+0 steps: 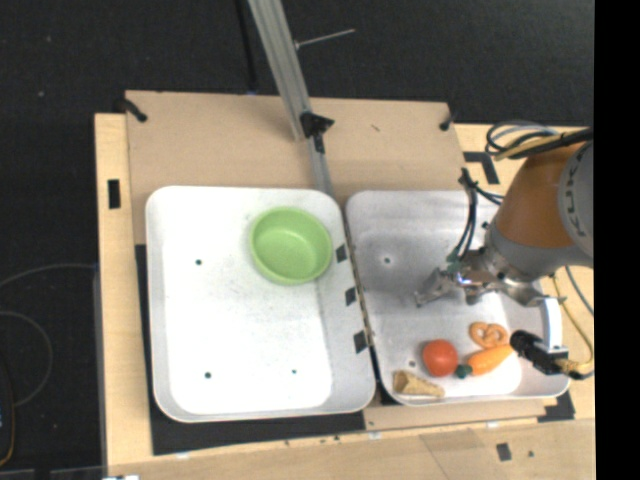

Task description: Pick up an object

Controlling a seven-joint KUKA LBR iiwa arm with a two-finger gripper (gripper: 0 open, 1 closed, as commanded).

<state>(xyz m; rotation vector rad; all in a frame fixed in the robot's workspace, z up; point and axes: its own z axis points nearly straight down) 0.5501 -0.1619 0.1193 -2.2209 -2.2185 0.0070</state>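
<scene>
tan bench [250,148], two white bins [180,298], dark floor [60,48]

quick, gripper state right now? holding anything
Gripper: over the right bin, above the tomato and carrot; nothing seen between its fingers; open or shut cannot be told.

Two white bins [170,298] sit on the counter [250,138]. The left bin contains one green bowl [291,246]. The right bin contains one tomato [439,357], one carrot [487,361], one pretzel [487,334] and one wedge [418,385].
</scene>
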